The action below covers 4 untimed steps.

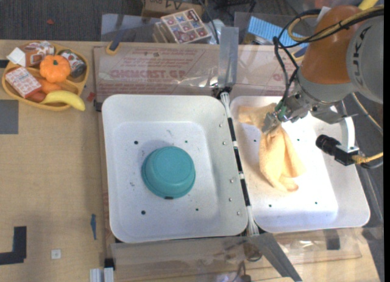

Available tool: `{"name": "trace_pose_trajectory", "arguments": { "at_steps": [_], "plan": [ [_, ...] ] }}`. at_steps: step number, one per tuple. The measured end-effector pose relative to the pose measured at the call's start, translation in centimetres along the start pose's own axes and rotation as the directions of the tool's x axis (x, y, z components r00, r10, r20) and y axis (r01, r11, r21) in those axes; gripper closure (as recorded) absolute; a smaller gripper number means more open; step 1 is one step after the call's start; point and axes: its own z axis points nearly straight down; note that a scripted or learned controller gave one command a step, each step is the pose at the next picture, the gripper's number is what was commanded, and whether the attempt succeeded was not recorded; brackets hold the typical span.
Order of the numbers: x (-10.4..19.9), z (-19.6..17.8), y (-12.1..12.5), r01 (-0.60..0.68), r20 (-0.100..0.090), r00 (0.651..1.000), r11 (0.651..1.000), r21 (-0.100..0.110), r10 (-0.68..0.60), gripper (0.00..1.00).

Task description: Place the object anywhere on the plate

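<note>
A teal round plate point(169, 171) lies in the middle of the left bin point(122, 113). A pale yellow cloth point(278, 159) is in the right bin point(329, 204), near its left wall. The cloth is drawn up to a peak at its top and drapes down toward the bin floor. My gripper point(272, 122) sits at that peak, reaching in from the upper right, and its fingers are pinched on the cloth's top edge. More of the cloth lies bunched at the bin's far left corner point(248, 115).
A black cylindrical piece with a cable point(332, 147) hangs over the right bin's right side. A yellow dish of toy food point(46, 80) stands at the far left of the bench. Boxes and clutter lie behind the bins. A metal divider point(234, 153) separates the bins.
</note>
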Motion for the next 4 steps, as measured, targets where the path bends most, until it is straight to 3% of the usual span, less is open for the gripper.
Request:
{"name": "trace_pose_trajectory", "arguments": {
  "at_steps": [1,2,3,4],
  "plan": [
    [0.0,-4.0,0.0,0.001,0.001,1.0,1.0,-0.003,-0.001,1.0],
    [5.7,-3.5,1.7,0.392,0.0,0.92,0.92,-0.002,-0.392,1.0],
    [10.1,-4.4,2.7,0.717,0.001,0.697,0.697,-0.003,-0.717,1.0],
    [14.9,-3.9,5.2,0.916,0.006,0.401,0.401,-0.003,-0.916,1.0]
  ]
}}
